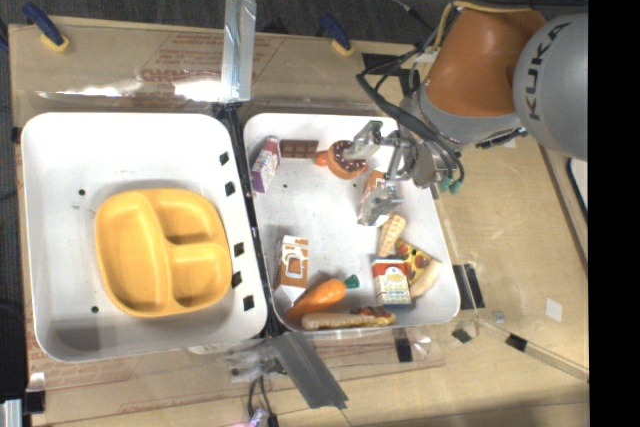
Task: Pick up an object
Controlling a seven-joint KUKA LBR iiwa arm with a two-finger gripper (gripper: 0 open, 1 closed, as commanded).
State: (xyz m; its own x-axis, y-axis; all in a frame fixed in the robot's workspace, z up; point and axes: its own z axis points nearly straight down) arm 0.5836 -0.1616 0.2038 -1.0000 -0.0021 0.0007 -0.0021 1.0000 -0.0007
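On my far left the left bin (pixel 40 245) carries a yellow tray (pixel 160 250) with compartments, and nothing there concerns me now. Across the divider, the right bin (pixel 320 215) is where the choices lie: a purple carton (pixel 264 163) against its left wall with a brown bar (pixel 298 150) just beside it, a small box (pixel 293 262) lower down, a carrot (pixel 322 293) tilted near the front rim, and a flat sausage-like piece (pixel 350 319) under it. Further right sit a donut (pixel 346 160) by the back wall, a cracker (pixel 391 234), a red carton (pixel 392 282) and a pizza slice (pixel 420 267) touching it. My gripper (pixel 385 177) hangs low over the upper right part of this bin, between the donut and the cracker; the fingers (pixel 375 205) look spread, with nothing I can make out between them. I judge I am at the approach step, before any grasp. An orange bit just beside the fingers is too hidden to name. The next move, as I see it, calls for settling on one item, centring the fingers across it, going down to the bin floor and closing without knocking the neighbours, which crowd close here.
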